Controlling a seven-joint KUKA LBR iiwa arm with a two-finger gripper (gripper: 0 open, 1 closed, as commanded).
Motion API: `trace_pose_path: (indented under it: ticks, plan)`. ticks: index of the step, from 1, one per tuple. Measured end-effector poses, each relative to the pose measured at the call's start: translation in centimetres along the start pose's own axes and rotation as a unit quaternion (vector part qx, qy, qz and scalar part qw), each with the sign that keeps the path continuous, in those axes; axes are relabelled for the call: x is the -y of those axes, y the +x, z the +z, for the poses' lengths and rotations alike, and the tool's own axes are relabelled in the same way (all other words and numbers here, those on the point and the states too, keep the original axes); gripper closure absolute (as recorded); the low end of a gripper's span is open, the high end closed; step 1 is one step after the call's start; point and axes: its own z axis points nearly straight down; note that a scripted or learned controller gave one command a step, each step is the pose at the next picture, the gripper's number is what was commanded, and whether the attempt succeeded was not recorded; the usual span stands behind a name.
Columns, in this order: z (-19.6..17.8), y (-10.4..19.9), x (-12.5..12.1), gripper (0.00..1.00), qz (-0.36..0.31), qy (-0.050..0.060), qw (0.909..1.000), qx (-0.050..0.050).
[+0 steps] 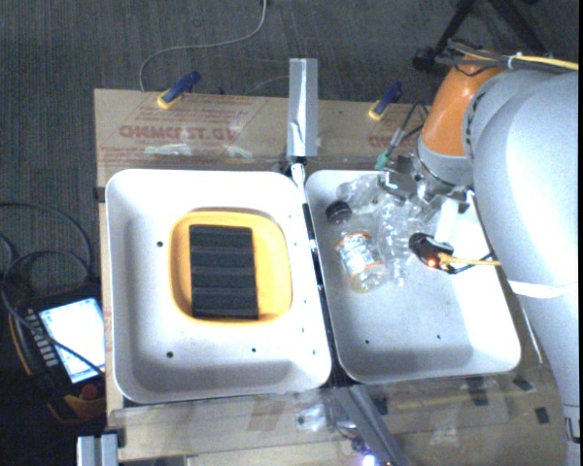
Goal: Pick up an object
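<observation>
**Gripper low over the right bin's clutter**

You're looking at the arm (525, 163) reaching in from the right, its gripper (408, 187) down at the far side of the right bin (437, 328) — right among clear plastic items. A clear bottle (358, 258) with an orange label lies just below it, near the bin's middle, and a small dark cap (338, 212) sits beside the left wall. Whether the gripper is spread or pinching anything — you can't tell from here. Over in the left bin (136, 260), a yellow tray (277, 260) holds a black ridged block (223, 270).
</observation>
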Motion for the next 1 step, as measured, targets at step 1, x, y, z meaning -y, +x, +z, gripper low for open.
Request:
trace_pose_path:
  ticks: [1]
  plan:
    - [-4.24,-3.59,-2.28,0.00,-0.073,-0.001,0.9974,0.001]
